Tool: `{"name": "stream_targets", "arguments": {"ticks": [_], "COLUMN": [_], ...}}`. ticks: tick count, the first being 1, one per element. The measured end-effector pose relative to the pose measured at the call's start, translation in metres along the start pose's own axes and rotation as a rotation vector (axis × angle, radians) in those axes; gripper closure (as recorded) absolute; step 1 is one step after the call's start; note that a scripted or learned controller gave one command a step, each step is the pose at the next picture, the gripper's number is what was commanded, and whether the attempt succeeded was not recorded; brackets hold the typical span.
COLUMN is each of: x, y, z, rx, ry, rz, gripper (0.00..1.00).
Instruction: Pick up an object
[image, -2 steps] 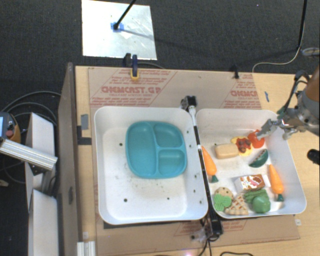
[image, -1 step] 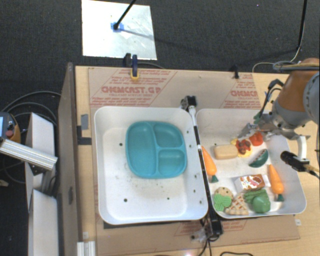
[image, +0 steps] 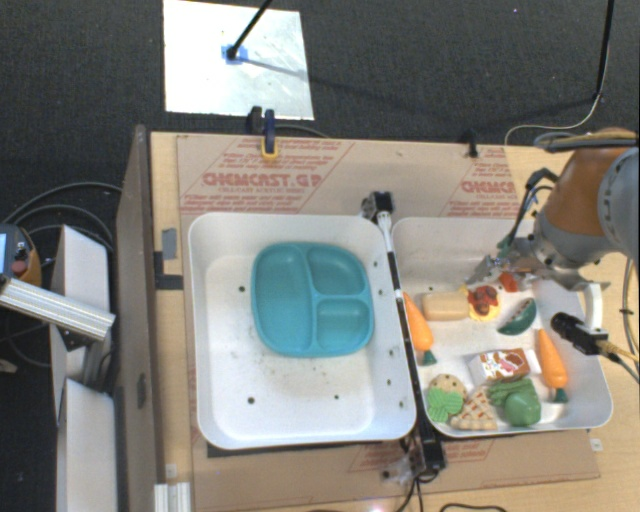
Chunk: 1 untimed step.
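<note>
A: Where's the gripper (image: 497, 272)?
B: Low in the right bin (image: 430, 240), just beside the red-and-yellow toy (image: 484, 301) and tan block (image: 445, 305). Can't tell how wide it's set.
A: Other bin?
B: Left bin (image: 215, 300) holds a teal divided plate (image: 310, 299).
A: More toys?
B: Carrots (image: 419, 326), green pieces near the front.

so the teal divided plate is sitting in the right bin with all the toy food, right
Not quite. The camera view shows the teal divided plate alone in the left bin. The toy food, such as the carrot and the cookie, lies in the right bin.
</note>
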<state>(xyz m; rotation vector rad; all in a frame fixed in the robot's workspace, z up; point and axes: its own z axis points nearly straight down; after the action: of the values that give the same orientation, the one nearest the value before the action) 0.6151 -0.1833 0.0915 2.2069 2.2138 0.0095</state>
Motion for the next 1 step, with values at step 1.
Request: {"name": "stream_targets", "arguments": {"ticks": [1], "x": [0.0281], "y": [-0.0167], "z": [-0.0002], "rx": [-0.003], "ry": [-0.001], "rz": [-0.001], "gripper": [0.00]}}
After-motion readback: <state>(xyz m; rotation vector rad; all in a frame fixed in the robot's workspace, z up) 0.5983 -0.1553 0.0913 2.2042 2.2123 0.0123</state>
